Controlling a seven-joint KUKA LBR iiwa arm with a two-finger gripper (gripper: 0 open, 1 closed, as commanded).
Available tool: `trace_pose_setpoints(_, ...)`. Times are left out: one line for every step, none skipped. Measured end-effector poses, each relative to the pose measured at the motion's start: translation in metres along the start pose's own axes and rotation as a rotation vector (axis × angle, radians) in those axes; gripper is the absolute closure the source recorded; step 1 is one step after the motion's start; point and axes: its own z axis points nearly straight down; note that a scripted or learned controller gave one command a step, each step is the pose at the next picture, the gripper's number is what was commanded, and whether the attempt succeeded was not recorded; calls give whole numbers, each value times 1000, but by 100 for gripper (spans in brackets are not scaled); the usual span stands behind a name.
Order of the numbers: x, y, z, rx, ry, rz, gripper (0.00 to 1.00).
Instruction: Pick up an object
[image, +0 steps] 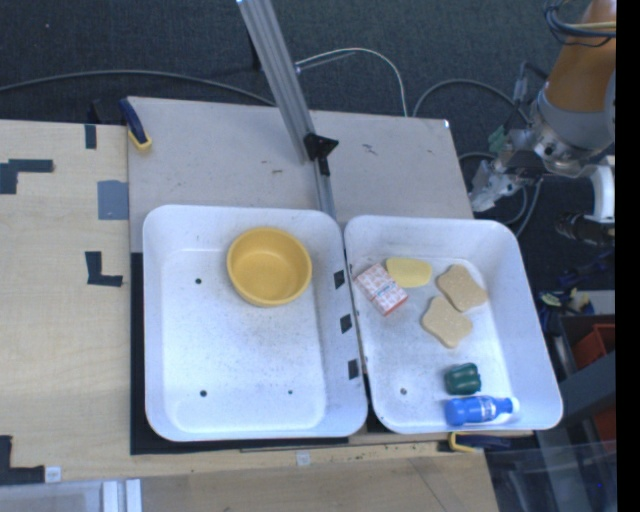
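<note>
The right bin (520, 270) holds several small objects: a red-and-white patterned box (381, 288), a pale yellow lump (408, 271), two tan bread-like pieces (461, 287) (446, 322), a dark green cup-like piece (462, 378) and a blue bottle (478, 409) lying on its side. A yellow bowl (268, 265) stands upright in the left bin (165, 330). My gripper (492, 178) hangs outside the right bin, beyond its far right corner, above the bench edge and away from every object. The orange band (583, 62) of the arm sits at the top right.
A slanted metal post (290, 85) rises from the bench behind the bins. A blue and yellow clamp (134, 124) sits at the bench's back left corner. Cables (420, 95) run behind the right bin.
</note>
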Motion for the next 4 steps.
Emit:
trace_pose_setpoints(46, -26, 16, 8, 2, -2, 100)
trace_pose_setpoints(90, -37, 23, 8, 2, -3, 100)
trace_pose_setpoints(139, -59, 17, 8, 2, -4, 100)
trace_pose_setpoints(182, -74, 19, 8, 2, -4, 100)
